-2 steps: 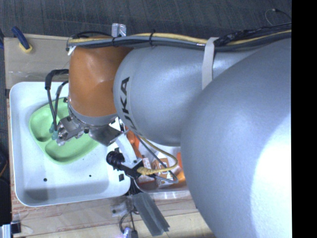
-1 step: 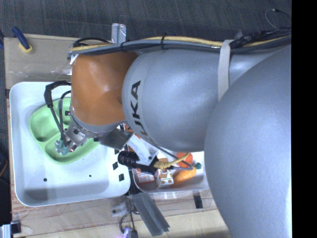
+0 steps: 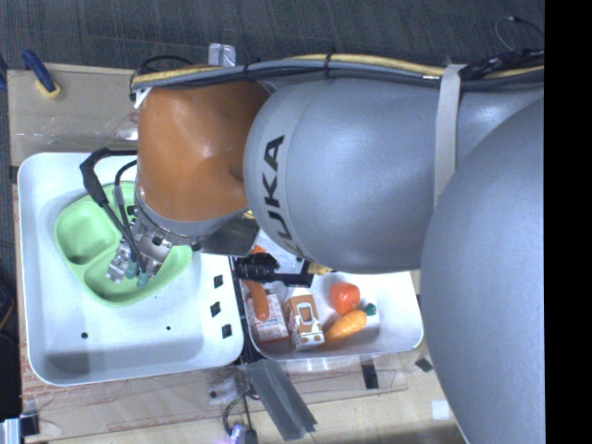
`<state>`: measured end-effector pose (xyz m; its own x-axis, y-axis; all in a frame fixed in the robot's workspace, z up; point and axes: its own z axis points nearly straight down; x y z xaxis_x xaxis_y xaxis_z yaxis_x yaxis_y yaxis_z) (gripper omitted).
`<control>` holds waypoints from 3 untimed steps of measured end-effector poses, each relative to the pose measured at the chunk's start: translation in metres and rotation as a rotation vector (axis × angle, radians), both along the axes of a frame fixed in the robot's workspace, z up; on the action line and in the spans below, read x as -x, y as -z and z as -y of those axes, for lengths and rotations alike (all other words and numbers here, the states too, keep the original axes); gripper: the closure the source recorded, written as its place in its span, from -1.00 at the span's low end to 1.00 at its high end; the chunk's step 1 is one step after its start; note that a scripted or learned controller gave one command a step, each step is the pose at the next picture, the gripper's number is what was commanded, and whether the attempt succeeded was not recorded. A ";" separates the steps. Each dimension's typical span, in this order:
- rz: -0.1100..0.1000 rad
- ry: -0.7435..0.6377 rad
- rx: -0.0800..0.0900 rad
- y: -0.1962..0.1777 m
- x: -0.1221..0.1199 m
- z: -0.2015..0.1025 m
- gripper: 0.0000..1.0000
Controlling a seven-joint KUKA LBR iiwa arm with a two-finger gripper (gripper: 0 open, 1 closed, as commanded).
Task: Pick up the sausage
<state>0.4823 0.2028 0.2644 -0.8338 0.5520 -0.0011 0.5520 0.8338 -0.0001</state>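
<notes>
Two white bins (image 3: 55,359), one green dish (image 3: 83,229), one sausage (image 3: 260,303), one carrot (image 3: 347,324), one tomato (image 3: 345,296), one carton (image 3: 303,320)

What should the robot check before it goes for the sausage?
1. Sausage spotted: ok, the reddish-brown sausage lies in the right white bin.
2. Gripper at the sausage: not ok, the gripper is over the green divided plate in the left white bin.
3. Fingers open: cannot tell.
4. Room to grab: not ok, a printed box touches it.
5. Orange carrot away: ok.
</notes>
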 end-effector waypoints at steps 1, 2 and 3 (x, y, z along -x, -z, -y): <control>-0.004 -0.328 0.001 0.065 0.007 -0.003 1.00; -0.004 -0.333 0.001 0.055 0.006 -0.004 1.00; 0.002 -0.802 0.000 0.025 0.006 -0.016 1.00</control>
<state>0.4765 0.2185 0.2391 -0.9765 -0.2156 -0.0030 -0.2156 0.9765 0.0003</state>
